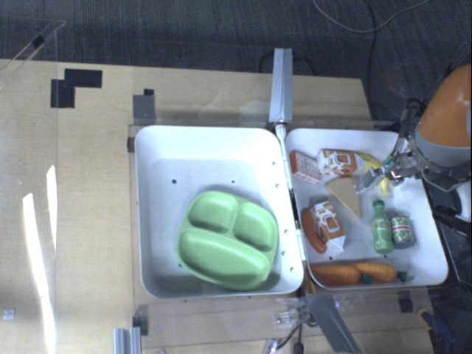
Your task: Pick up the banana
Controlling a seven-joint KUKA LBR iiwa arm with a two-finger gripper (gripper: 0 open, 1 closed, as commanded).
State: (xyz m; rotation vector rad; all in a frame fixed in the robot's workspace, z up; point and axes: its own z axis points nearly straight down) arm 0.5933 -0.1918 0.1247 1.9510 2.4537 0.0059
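White plastic makes up both bins: the left bin (pixel 151 198) carries a green sectioned tray (pixel 228 238) near its front edge, and the right bin (pixel 435 268) is crowded with play food. The gripper (pixel 391 169) sits low at that bin's back right corner. The banana (pixel 371 169), a sliver of yellow, lies at that same back edge, just beside the fingertips and partly hidden by them. It looks like a light, stiff, smooth toy, likely slippery; gripping across the middle of its curve seems safest. Nearby lie a snack carton (pixel 335 163), green bottle (pixel 380 228), small can (pixel 402 229) and carrot (pixel 354 273).
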